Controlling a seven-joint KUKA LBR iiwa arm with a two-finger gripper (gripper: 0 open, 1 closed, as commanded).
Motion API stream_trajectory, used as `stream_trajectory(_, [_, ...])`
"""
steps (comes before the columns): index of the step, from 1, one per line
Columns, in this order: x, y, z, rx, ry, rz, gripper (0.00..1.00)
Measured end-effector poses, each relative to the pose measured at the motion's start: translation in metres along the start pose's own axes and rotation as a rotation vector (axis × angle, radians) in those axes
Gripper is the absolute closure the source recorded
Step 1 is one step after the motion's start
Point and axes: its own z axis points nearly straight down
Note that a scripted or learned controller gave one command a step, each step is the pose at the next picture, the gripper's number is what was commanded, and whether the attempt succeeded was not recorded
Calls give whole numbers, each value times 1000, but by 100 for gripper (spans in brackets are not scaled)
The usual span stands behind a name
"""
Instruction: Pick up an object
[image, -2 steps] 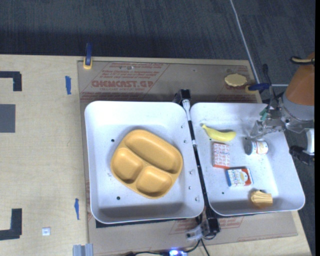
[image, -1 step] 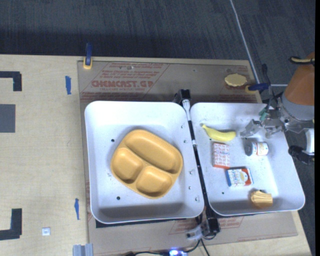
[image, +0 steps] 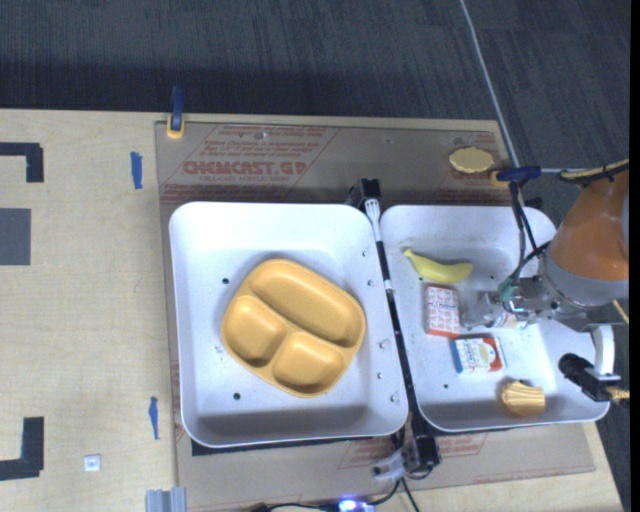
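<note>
Only "CHEMCAST GP" readable on board (image: 245, 165); gripper (image: 490, 305) state can't tell, by packet (image: 441, 309).

A divided plate (image: 291, 326) lies in the left bin (image: 190, 300); a banana (image: 438, 267) lies in the right bin (image: 440, 405).

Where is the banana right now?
The banana lies in the right bin, near its back-left corner, just above the red-and-white packet and left of the claw.

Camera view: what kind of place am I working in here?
Probably a robotics lab's bin-picking bench: two white bins clamped on a wooden top, toy-like items such as a banana, and tape markers on the table.
</note>
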Motion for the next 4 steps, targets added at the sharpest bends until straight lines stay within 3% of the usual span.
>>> stream_trajectory(1, [41, -56, 6, 21, 15, -3, 0])
stream_trajectory(2, [68, -55, 5, 19, 15, -4, 0])
stream_trajectory(4, [75, -55, 5, 18, 13, -3, 0])
